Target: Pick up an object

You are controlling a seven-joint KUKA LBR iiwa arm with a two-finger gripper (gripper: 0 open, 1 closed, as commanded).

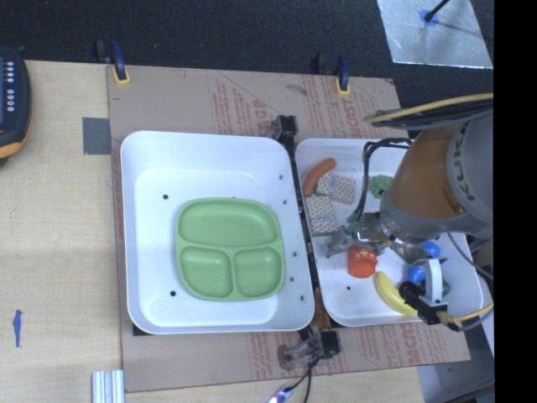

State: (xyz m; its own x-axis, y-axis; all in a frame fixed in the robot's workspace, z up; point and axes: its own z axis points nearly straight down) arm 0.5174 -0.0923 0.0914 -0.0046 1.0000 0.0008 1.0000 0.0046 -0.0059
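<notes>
My gripper (344,240) is low inside the right bin (352,313), reaching in from the right under the grey and orange arm (428,183). Just below it lies a red-orange object (362,264), close to or touching the gripper; I cannot tell which. A yellow banana (391,295) lies further toward the front right. An orange sausage (319,175) lies at the back left of this bin, with two patterned packets (337,188) (321,213) beside it. The arm partly hides a green item (382,185) and a blue item (424,272).
The left bin (143,225) holds a green divided plate (229,248). A black divider (299,217) runs between the bins. Clamps (341,72) sit at the far edge of the cardboard, and a dark device (12,99) lies at the far left.
</notes>
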